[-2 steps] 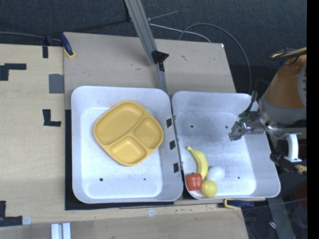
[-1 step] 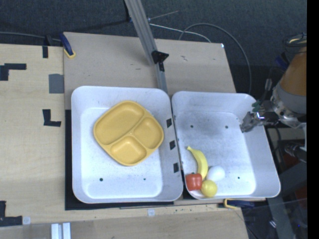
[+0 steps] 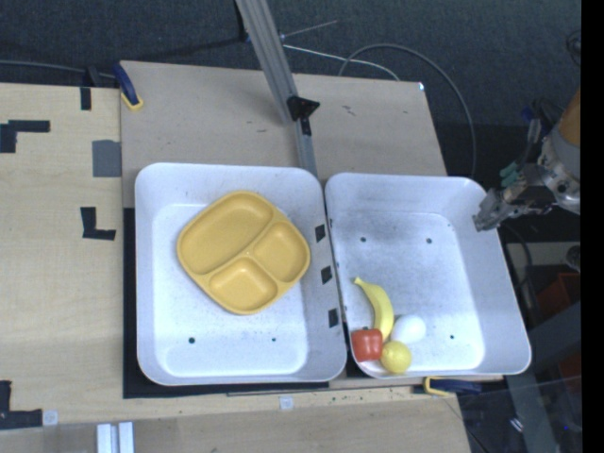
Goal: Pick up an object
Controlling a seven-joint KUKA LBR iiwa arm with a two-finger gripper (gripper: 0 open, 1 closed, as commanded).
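Observation:
A yellow banana (image 3: 376, 305) lies in the right bin (image 3: 444, 243) near its front left corner. Beside it sit a white egg-like ball (image 3: 409, 329), a small yellow lemon (image 3: 395, 357) and a red piece (image 3: 367, 344), all bunched together. A yellow divided plate (image 3: 243, 251) rests in the left bin (image 3: 160, 281). My gripper (image 3: 493, 213) hangs at the right bin's far right rim, well away from the bunched items, and nothing shows between its fingers.
A grey metal post (image 3: 269, 50) slants over the bench behind the bins. Cables (image 3: 396, 59) run across the dark floor at the back. A clamp (image 3: 129, 88) sits at the bench's back left corner.

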